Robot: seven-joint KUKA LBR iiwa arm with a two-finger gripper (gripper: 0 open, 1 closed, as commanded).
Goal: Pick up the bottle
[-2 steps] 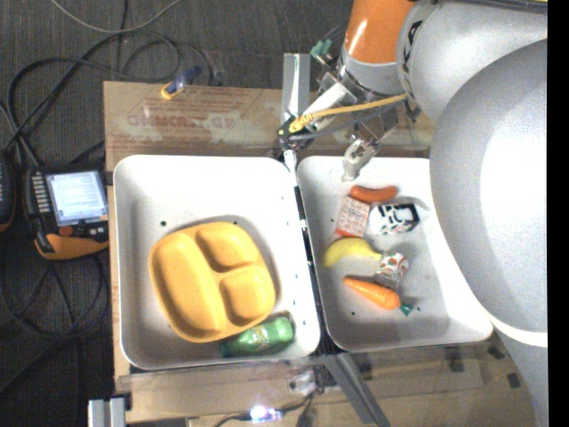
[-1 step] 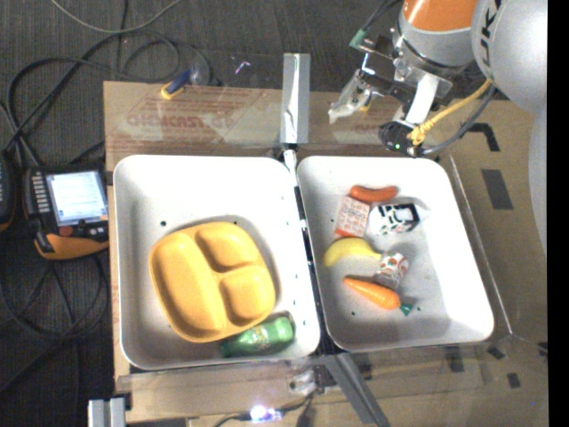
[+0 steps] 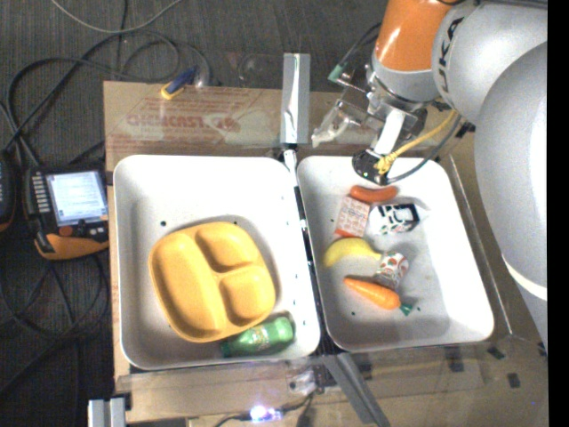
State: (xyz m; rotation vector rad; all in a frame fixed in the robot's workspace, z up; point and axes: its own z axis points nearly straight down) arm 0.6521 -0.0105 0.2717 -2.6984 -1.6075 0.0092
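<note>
A green bottle (image 3: 260, 335) lies on its side in the left bin (image 3: 133, 203), along the front wall, just below the yellow plate (image 3: 213, 278). My gripper (image 3: 331, 128) hangs over the back edge of the right bin (image 3: 462, 274), near the divider between the bins. It is far from the bottle, up and to the right of it, and I see nothing held in it.
The yellow three-part plate fills much of the left bin. In the right bin lie a red sausage (image 3: 373, 194), a red carton (image 3: 353, 216), a black-and-white pack (image 3: 397, 216), a banana (image 3: 351, 251), a small can (image 3: 392, 267) and a carrot (image 3: 373, 294).
</note>
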